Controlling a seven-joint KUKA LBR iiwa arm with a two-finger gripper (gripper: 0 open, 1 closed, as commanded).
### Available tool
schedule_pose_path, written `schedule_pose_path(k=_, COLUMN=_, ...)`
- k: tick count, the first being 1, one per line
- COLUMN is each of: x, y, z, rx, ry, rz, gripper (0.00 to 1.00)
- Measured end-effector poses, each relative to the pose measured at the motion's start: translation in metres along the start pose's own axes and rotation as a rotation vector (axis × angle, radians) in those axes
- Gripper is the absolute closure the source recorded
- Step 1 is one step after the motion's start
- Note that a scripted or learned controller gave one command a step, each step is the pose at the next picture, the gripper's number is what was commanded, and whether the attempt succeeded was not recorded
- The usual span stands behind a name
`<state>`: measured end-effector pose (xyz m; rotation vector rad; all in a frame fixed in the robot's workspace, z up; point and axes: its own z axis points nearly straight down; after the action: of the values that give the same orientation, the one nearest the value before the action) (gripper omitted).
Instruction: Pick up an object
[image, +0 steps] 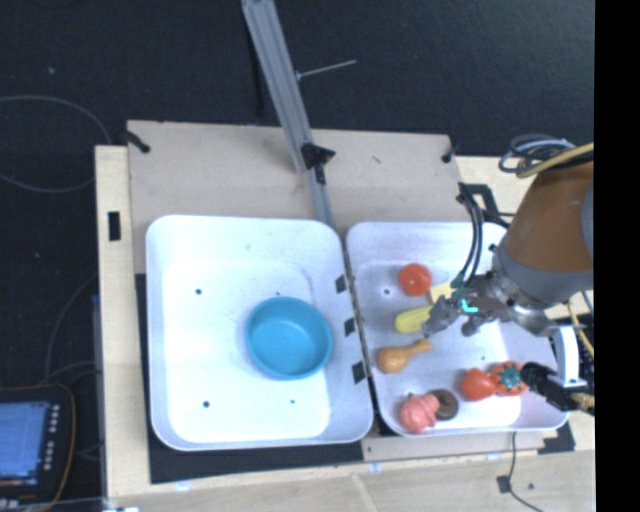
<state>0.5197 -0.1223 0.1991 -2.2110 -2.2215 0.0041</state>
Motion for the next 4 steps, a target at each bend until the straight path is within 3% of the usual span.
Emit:
schedule_pose_path(k=1, x=0.000, y=0.002, z=-0.004, rx=-0.007, ry=-0.001, rz=-0.001, gripper=0.00)
schedule_pose_path(k=2, x=0.001, y=0.002, z=0.061, rx=-0.001, ry=-0.005, rz=0.006, gripper=0.00)
schedule_pose_path(k=3, x=-0.001, y=0.002, z=0.101, rx=-0.006, ry=-0.007, rz=0.007, gripper=0.00)
schedule_pose_path(k=4, x=0.000, y=0.005, z=0.086, rx=-0.013, ry=-0.001, rz=0.016, gripper=1.00)
